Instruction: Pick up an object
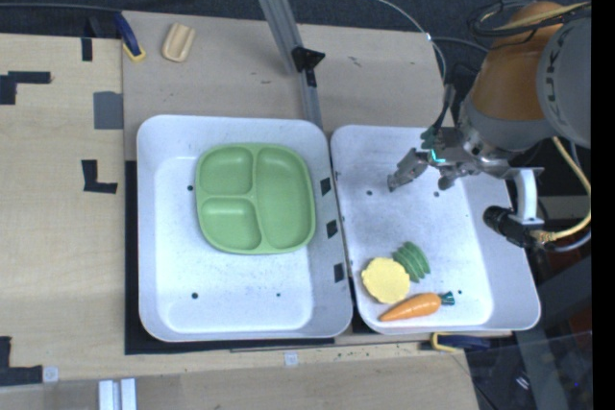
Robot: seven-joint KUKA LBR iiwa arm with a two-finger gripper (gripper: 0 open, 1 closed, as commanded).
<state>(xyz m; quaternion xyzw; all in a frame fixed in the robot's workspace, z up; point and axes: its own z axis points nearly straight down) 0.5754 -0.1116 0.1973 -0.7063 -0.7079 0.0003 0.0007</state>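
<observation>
White right bin (500, 298): end effector (415, 170) spread open, holding nothing, toys crowding the near edge.

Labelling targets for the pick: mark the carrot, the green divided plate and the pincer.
carrot (410, 306): camera view, middle of its orange body.
green divided plate (256, 197): camera view, ridge where its compartments meet.
pincer (411, 170): camera view, midway between its fingertips.

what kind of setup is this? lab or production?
Most likely a robot-learning lab bench, not production: two white bins side by side on a taped wooden bench, toy food such as a plastic carrot, and a green divided plate as props.
</observation>
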